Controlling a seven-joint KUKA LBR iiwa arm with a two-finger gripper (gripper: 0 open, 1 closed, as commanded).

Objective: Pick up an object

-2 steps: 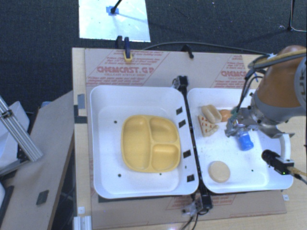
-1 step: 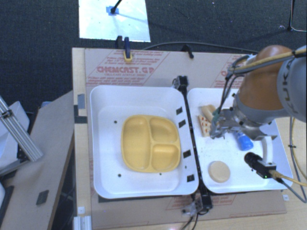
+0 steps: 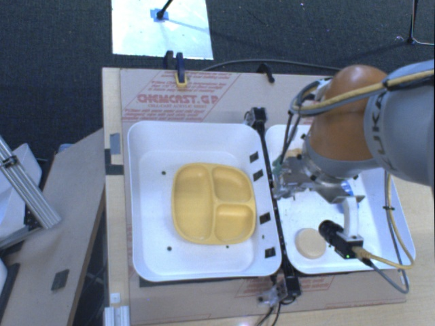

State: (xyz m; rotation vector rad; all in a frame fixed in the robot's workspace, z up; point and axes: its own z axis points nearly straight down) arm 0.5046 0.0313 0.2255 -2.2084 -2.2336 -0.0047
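1. As I look down on the bench [image 3: 115,182], I log two shallow white bins side by side: the left bin [image 3: 146,202] at the centre of the frame, the right bin [image 3: 401,236] toward the lower right.
2. Left bin contents: one yellow divided plate [image 3: 214,204], three compartments, lying flat, near the middle of the bin floor and apart from all its walls.
3. Right bin contents: one small round cream-coloured disc [image 3: 310,242], lying flat near the bin's lower left corner, just beside the wall shared with the left bin.
4. Arm [image 3: 401,124]: grey, with an orange band [image 3: 346,114], entering from the right of the frame and standing over the upper half of the right bin.
5. Gripper [image 3: 293,182]: seen under the orange band, over the right bin's left edge, above the disc in the frame and apart from it. From here I cannot tell how it is set; the wrist body hides it. I see no object in it.
6. A black fitting with a small green light [image 3: 338,240] sits just right of the disc, with yellow cable [image 3: 387,267] running from it toward the lower right.
7. Black clips [image 3: 262,195] line the wall between the two bins.
8. Printed board [image 3: 178,94] under the bins, upper centre, with a yellow-and-black clamp [image 3: 179,70] on its top edge.
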